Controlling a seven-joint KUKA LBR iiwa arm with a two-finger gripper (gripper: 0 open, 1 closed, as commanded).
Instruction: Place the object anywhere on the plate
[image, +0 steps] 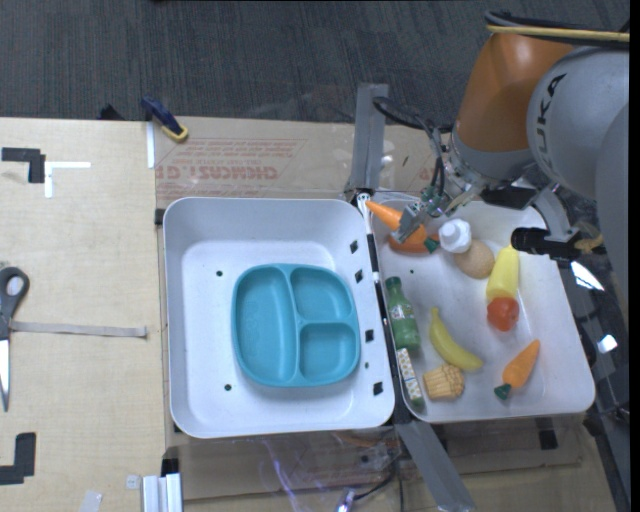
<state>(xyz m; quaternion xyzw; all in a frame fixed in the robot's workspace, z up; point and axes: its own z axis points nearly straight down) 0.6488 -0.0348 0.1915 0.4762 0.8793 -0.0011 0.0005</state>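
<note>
Up at the far left corner of the right bin (560, 400), the jaws (425, 212) hang low over an orange carrot (385, 214), which lies against the bin's rim with a second orange piece (412, 240) just beside it; how far the jaws are parted, or whether they grip anything, I cannot tell. The blue plate (297, 325), split into three compartments, sits in the left bin (190, 300). Reversed red lettering on the cardboard (235, 160) behind the bins is too faint to read. Nearby lie a white bottle (455, 235), a potato (478, 259), a green bottle (402, 314), a banana (452, 343), corn (443, 381) and another carrot (520, 366). Scissors (8, 320) rest on the worktop (80, 250).
</note>
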